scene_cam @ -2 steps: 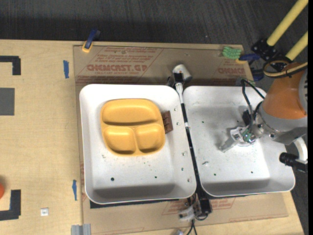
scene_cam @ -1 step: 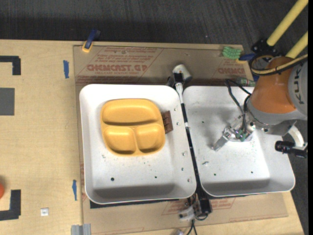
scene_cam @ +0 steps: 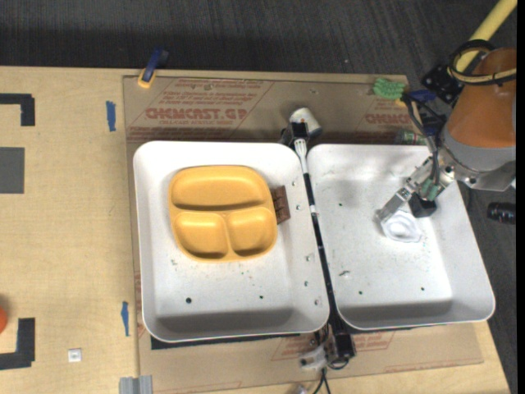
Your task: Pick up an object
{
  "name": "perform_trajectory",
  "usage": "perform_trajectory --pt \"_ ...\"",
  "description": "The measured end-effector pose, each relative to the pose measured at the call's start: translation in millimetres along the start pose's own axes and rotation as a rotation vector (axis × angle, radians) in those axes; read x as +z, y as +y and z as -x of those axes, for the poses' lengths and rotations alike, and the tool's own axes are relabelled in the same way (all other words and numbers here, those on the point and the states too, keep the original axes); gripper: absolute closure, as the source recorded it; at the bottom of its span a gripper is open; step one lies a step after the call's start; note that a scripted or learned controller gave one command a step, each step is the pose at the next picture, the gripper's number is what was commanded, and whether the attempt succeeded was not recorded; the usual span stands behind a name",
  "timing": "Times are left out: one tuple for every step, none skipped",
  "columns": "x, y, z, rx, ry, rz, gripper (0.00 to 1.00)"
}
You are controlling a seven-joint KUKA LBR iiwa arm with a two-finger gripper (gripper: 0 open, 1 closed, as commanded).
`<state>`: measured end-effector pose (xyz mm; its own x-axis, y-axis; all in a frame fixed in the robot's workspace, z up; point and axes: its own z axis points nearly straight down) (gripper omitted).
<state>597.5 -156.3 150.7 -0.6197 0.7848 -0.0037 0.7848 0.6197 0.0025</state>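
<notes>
Pincer (scene_cam: 399, 209) of mine hangs low in the right bin (scene_cam: 361, 290), reaching in from the right side, with my grey arm and its orange band (scene_cam: 484, 113) above and behind it. My two fingers (scene_cam: 392, 207) point down and to the left, toward the bin floor. Whether they are spread or pressed together I cannot tell; they blur into one pale shape.

Just below and right of the fingertips lies a small clear-and-white object (scene_cam: 404, 227), perhaps a bit of clear plastic, flat on the floor of the right bin. It sits touching or very nearly touching my fingertips, and I cannot see it between them.

Over in the left bin (scene_cam: 156, 286) rests a yellow divided tray (scene_cam: 222, 212) with three compartments, one long one at the top and two smaller ones below. A small brown block (scene_cam: 279, 204) lies against the tray's right edge, near the wall shared by the two bins.

Both bins sit on a brown cardboard sheet (scene_cam: 205, 101) printed with red lettering, which lies on the wooden bench (scene_cam: 66, 245).
</notes>
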Motion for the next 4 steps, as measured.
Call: perform_trajectory --pt "45.1 -7.2 17.1 -0.191 0.003 -0.001 0.0" --pt "65.2 33.5 19.9 -0.407 -0.001 0.002 0.0" --pt "65.1 31.8 4.0 -0.734 0.003 0.001 0.0" --pt "19.5 -45.2 9.9 -0.797 0.002 0.0 0.0"
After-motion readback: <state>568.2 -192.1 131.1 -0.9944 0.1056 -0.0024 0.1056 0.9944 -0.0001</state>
